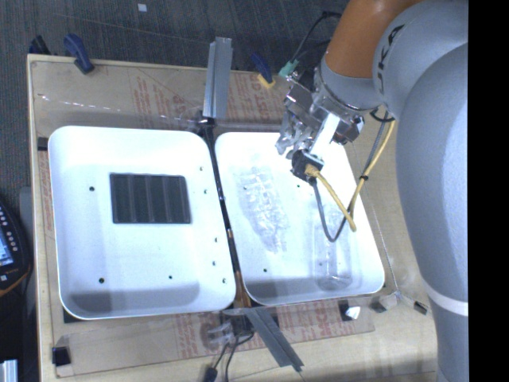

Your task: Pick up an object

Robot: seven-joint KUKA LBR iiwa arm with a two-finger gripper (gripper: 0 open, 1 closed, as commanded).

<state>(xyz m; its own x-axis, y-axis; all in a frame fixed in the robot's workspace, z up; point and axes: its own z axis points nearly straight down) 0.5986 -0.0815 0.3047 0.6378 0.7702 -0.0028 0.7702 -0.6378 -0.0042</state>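
Finger spacing on the gripper (296,151) cannot be told; the tips blur together against the white bin floor. Nothing is seen held there.

Far left of the gripper: left bin (64,146), with a dark ribbed panel (149,198) lying flat near its middle. White floor is open on all sides of the panel, and it sits well apart from every rim.

Just left of and below the gripper: crinkled clear wrapper (266,205) on the floor of the right bin (366,281), running lengthwise down the bin's middle, apart from the gripper.

Below and right of the gripper: clear bottle (332,253), hard to make out, lying close to the bin's right and near rims. A yellow cable (340,205) loops down from the gripper over it.

The gripper is over the far end of the right bin, near the far rim.

Writing: red print on the bench (119,94), too small to read. Dark letters on the arm (429,94) beside the orange band (366,30), partly cut off.

Arm pose: reaches in from the right, wrist angled down and leftward.
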